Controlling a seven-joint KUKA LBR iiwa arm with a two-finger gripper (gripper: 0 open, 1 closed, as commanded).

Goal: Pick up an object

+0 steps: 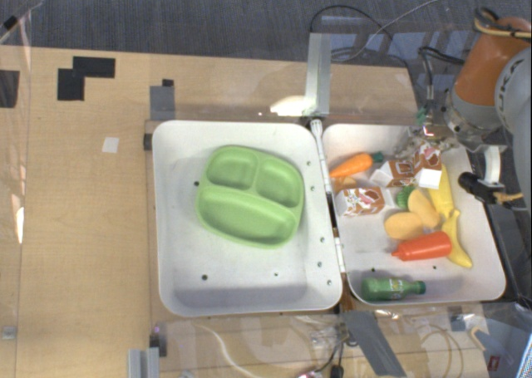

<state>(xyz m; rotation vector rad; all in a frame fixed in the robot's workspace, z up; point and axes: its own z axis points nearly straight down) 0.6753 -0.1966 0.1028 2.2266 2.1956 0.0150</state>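
Objects for picking all lie in the right bin point(366, 256), none of them in my grip. From the overhead cam: orange carrot point(352, 165) at far left of that bin, a snack packet point(362, 199) just nearer, a 2nd packet point(403, 173) twd the middle. A white block point(430, 178) sits right of the 2nd packet. Mid-bin cluster: yellow lemon-ish piece point(422, 206) touching an orange-yellow lump point(402, 224), w/ a red-orange pepper point(422, 245) just nearer. Banana point(457, 245) runs along the right side, touching the pepper's tip. Green bottle point(393, 287) lies on its side at the near wall, apart from the rest.

My gripper point(422, 131) hangs over the bin's far right corner, just above some crumpled packets point(430, 154). Open or closed: can't tell, too small and cluttered there.

Left bin point(170, 218) holds a green divided plate point(249, 195), approx centred.
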